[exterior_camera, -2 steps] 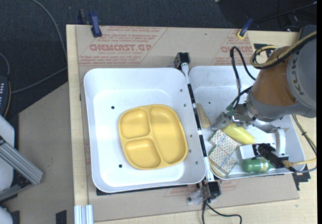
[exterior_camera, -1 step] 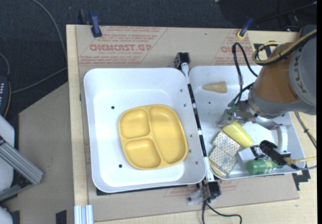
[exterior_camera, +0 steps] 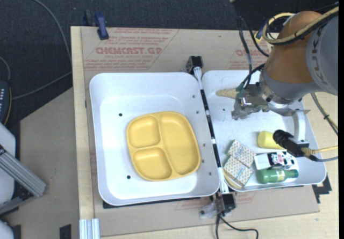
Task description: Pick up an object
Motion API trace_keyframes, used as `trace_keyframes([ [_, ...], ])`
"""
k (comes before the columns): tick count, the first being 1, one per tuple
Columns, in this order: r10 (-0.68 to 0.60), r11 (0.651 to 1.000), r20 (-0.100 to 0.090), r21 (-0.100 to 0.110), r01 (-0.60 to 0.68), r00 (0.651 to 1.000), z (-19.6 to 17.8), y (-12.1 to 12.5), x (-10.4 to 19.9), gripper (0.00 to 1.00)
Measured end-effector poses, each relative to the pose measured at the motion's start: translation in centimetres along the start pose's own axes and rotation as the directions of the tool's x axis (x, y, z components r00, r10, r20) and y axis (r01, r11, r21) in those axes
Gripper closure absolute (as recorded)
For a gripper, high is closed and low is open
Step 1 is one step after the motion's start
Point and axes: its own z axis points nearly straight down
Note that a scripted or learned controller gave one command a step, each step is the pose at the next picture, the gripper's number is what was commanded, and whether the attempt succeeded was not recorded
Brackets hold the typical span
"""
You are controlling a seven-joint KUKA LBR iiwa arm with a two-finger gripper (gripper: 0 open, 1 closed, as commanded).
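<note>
Jaws (exterior_camera: 244,108) hang over the right bin (exterior_camera: 217,85), above a green bottle (exterior_camera: 275,174)

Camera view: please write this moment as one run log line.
gripper: above right bin, holds nothing seen | yellow tray: in left bin | green bottle: untouched
</note>
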Motion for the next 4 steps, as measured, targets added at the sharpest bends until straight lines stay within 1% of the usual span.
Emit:
trace_keyframes([
  [1,0.001,1.000,0.000,0.001,-0.001,1.000,0.0,0.0,0.0,0.00],
  [2,0.002,1.000,0.001,0.002,-0.002,1.000,10.1,0.4,-5.3,0.00],
  [3,0.002,1.000,-0.001,0.003,-0.002,1.000,10.0,-2.6,-11.3,0.00],
  [4,0.002,1.000,0.002,0.000,-0.002,1.000,5.8,-4.2,-11.4,0.00],
])
